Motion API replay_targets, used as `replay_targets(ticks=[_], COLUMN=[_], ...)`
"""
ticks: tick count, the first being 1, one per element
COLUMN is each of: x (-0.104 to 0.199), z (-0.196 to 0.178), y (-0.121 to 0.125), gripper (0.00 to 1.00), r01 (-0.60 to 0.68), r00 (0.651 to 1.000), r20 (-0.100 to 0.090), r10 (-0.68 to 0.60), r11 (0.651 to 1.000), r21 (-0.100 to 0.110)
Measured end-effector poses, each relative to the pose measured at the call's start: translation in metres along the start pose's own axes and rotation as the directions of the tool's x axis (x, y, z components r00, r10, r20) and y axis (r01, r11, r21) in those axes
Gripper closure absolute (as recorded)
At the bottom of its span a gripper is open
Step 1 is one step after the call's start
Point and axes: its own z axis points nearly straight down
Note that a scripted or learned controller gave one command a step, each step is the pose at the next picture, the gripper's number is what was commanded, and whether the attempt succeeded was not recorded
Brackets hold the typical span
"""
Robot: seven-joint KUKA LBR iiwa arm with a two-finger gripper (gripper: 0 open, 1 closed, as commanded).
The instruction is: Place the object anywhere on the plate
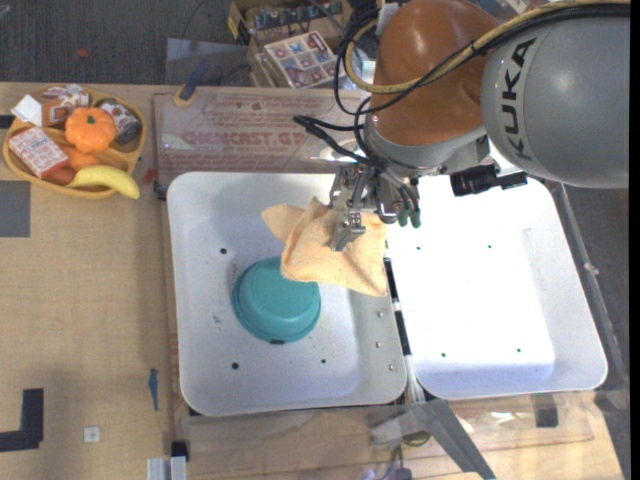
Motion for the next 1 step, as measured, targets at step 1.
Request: replay_targets(ticks=[1], x=[-0.0003], z=[-0.0006], y=[-0.0002], gripper=[0.00], r01=[0.000], r00=[1.000], r20=[0.001], r10=[0.000], r11=[1.000], r21=[0.000])
